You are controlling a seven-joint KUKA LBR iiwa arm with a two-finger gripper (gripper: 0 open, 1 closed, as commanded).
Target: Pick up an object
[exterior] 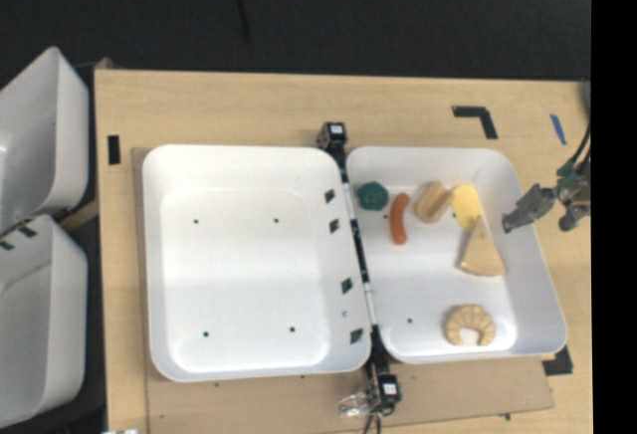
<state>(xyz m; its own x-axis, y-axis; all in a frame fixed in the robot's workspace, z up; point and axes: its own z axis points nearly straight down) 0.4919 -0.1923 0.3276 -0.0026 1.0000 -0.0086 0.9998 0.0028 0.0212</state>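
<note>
Gripper [542, 206]: at the right bin's [528, 323] right rim; fingers spread apart, nothing between them.
Right bin: green lump [371, 195], red sausage [398, 219], bread roll [432, 201], yellow piece [466, 204], tan wedge [482, 253], croissant [470, 325].
Left bin [239, 362]: beside it on the table [249, 108].

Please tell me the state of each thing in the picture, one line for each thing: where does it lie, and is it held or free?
Green piece: lying free in the right bin, near the divider.
Sausage: lying free, beside the green piece.
Bread roll: lying free, against the yellow piece.
Wedge: lying flat, free.
Croissant: lying free, near the front wall.
Hand: at the bin's right rim, holding nothing visible.
</note>
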